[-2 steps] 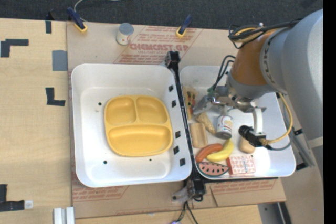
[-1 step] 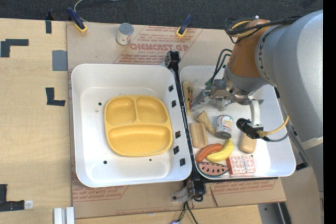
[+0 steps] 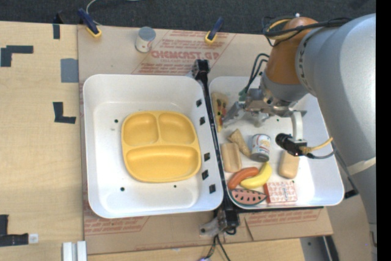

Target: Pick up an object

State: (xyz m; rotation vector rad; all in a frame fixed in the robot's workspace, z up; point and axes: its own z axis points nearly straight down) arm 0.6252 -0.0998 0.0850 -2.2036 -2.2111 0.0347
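Observation:
My gripper (image 3: 237, 113) hangs low over the upper left part of the right bin (image 3: 324, 189), below the arm's orange band. Just left of it, a small brown-and-orange item (image 3: 220, 108) lies against the bin wall. Beneath it lie a tan piece (image 3: 238, 140) and a beige block (image 3: 230, 158). A small can (image 3: 261, 147) stands in the middle of the bin. A banana (image 3: 260, 175), a red sausage (image 3: 239, 178), a watermelon slice (image 3: 249, 197), a red box (image 3: 281, 192) and a bread roll (image 3: 288, 164) lie toward the front.
The left bin (image 3: 98, 192) holds a yellow divided plate (image 3: 160, 145). A black divider (image 3: 208, 125) runs between the bins. The grey arm (image 3: 342, 82) covers the right bin's far right side. A small grey cup (image 3: 145, 39) and clamps sit behind the bins.

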